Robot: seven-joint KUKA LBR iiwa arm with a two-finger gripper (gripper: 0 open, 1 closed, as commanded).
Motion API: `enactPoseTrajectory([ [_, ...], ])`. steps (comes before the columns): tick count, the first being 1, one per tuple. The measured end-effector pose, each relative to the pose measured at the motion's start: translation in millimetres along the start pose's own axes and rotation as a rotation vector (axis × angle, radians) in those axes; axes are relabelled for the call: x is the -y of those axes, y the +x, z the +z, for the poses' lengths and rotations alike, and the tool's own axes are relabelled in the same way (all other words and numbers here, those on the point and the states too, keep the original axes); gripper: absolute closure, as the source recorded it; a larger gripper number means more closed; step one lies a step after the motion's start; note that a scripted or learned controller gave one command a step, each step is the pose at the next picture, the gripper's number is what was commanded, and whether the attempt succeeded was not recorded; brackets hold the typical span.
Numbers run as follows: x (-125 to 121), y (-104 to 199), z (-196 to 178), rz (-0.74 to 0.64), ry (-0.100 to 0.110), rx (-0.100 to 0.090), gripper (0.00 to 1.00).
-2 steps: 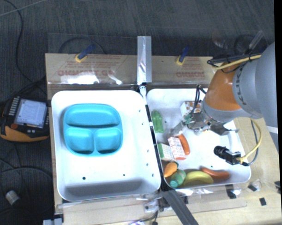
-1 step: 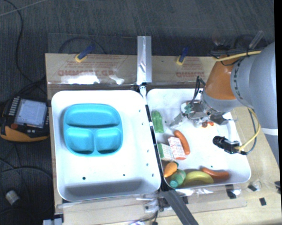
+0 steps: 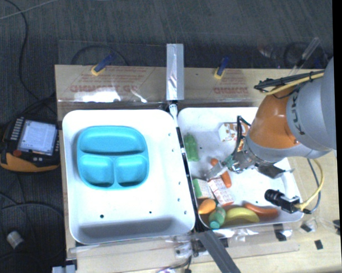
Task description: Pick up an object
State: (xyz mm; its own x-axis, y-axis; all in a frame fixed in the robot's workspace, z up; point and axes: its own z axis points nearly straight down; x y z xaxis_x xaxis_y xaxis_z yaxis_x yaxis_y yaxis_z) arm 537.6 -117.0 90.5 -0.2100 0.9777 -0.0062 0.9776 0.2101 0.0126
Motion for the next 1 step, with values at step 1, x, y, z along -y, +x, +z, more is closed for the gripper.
enactPoseTrajectory([
  [1, -1.5, 0.6, -9.7, 0.0, -0.003, -0.002, 1.0],
])
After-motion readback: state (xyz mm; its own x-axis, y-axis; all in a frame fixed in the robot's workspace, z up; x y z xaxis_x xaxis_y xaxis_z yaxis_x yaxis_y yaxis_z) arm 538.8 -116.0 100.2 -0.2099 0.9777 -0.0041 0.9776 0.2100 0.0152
